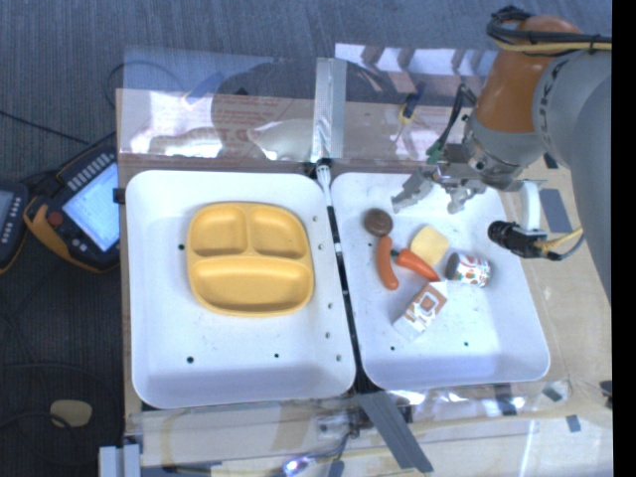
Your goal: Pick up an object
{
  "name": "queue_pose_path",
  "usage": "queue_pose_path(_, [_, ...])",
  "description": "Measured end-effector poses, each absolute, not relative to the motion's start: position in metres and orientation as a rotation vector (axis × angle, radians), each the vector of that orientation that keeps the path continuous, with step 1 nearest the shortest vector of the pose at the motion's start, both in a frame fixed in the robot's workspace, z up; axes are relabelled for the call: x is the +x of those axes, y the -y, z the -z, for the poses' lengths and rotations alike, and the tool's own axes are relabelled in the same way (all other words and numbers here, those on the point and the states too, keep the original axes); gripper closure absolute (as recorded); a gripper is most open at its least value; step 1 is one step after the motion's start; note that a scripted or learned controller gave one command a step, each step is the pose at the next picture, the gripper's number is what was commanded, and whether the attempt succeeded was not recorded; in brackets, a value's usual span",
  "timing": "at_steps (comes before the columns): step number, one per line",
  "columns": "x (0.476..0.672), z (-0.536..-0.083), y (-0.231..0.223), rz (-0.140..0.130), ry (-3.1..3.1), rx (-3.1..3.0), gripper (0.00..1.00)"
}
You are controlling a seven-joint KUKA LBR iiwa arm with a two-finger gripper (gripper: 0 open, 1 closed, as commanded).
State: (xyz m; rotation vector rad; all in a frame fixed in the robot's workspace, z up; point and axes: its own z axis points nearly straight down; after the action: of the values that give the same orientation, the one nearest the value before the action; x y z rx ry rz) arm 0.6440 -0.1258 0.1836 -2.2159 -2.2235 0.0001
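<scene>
The end effector (434,194) is hanging over the far edge of the right bin (517,356), its two grey fingers (406,196) spread wide with nothing between them. Just below and to the left of it, a brown round object (378,222) is lying on the bin floor, the nearest candidate for a pick. A little further toward the near side, an orange sausage-shaped piece (387,263) is lying lengthways, touching or almost touching a red-orange carrot-like piece (417,263), with a yellow wedge (429,242) right against that. Beyond these, a small red-and-white can (470,270) and a white carton (421,309) are resting nearer the front.

To do this step well, the arm is probably best lowering straight over the brown object, which is sitting apart from the cluster, with the fingers straddling it before closing; the packed items beside the wedge are likelier to be nudged or pinched together.

Well to the left, the left bin (159,356) is carrying a yellow divided plate (250,258). Both bins are sitting on a pale worktop (229,117) with clear sheeting behind, above grey carpet, where a teach pendant (79,210) is lying far left.
</scene>
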Motion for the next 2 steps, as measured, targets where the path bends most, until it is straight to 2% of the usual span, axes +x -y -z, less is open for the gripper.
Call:
queue_pose_path(1, [0.6161,-0.0931,0.1176,0.011,2.233,-2.225,0.00])
queue_pose_path(2, [0.6161,-0.1007,0.1152,0.015,2.232,-2.220,1.00])
